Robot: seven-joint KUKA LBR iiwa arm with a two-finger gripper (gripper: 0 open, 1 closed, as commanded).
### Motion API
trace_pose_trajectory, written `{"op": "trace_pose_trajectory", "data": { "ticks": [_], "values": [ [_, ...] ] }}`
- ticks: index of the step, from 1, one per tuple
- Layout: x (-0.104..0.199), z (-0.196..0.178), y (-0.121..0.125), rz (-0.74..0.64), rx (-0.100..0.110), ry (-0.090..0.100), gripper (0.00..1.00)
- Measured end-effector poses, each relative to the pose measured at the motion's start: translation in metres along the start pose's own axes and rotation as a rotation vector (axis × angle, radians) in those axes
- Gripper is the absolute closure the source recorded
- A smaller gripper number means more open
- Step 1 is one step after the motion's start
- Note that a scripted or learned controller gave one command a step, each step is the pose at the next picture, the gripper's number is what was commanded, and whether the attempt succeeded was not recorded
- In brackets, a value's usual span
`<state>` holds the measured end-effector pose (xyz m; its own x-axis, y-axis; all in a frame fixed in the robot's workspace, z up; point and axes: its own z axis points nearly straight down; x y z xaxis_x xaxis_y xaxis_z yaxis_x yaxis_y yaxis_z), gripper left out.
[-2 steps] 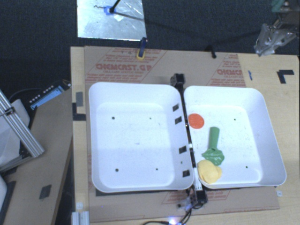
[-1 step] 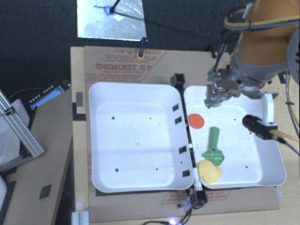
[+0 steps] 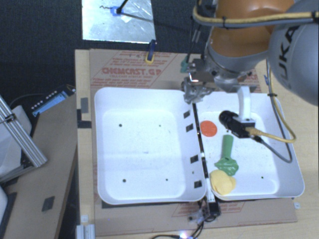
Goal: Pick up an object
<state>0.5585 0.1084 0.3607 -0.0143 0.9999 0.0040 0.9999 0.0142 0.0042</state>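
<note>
In the right bin (image 3: 279, 183) an orange disc (image 3: 209, 128) lies near the divider. A green, stalk-shaped object (image 3: 228, 156) lies below it, and a yellow lump (image 3: 223, 182) touches the green object's lower end near the front rim. My gripper (image 3: 192, 92) hangs over the far end of the divider between the bins, up and left of the disc and apart from all three objects. Nothing shows between its tips.
The left bin (image 3: 107, 183) is white with a few dark specks. A black part (image 3: 233, 123) on a white bracket, trailing a yellow cable (image 3: 274, 137), hangs from the arm over the right bin. A shiny sheet (image 3: 117, 14) lies beyond the bins.
</note>
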Motion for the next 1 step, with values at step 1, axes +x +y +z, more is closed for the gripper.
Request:
{"op": "trace_pose_trajectory", "data": {
  "ticks": [1],
  "values": [
    [-0.0239, -0.1853, 0.0167, 0.01, -0.018, -0.001, 1.0]
  ]
}}
